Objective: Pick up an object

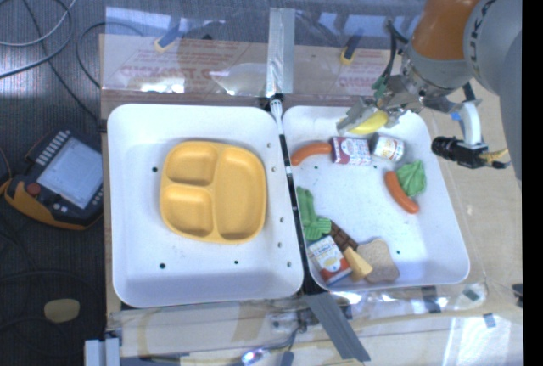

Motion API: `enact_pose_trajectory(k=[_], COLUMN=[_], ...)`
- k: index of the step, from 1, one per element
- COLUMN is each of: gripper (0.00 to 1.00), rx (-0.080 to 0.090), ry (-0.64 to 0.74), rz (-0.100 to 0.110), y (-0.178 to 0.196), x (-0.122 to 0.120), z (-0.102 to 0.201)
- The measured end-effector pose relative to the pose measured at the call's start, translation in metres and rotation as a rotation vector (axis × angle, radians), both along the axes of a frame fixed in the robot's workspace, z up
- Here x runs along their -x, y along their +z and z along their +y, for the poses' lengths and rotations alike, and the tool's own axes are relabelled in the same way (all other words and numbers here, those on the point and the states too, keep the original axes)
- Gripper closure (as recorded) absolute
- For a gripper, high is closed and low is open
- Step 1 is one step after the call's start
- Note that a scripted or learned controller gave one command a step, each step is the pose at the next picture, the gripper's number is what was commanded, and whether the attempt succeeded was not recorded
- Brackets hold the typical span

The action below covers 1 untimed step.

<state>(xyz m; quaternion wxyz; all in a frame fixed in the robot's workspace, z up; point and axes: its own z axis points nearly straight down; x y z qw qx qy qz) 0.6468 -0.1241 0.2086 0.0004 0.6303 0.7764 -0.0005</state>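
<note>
My gripper (372,112) hangs low over the back edge of the right bin (441,228), under the orange-banded wrist (450,12). A yellow banana-like piece (373,125) sits right under its tip, partly covered by it. Just in front lie a red-labelled can (350,150), a small jar (389,149) and an orange sausage (310,152). Further forward are a carrot (401,191) with a green leaf (413,177), a green lettuce piece (310,216), a small carton (329,258) and a bread slice (379,261).
The left bin (136,254) holds a yellow compartment plate (212,190). A ridge (284,177) divides the two bins. A handheld pendant (64,177) lies on the floor at the left, with cables (51,25) behind it.
</note>
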Motion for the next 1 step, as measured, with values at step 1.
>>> enact_pose_trajectory(k=[1], gripper=[1.00], rx=[-0.001], ry=[-0.035], rz=[0.002], y=[0.0103], x=[-0.0029], z=[0.0915])
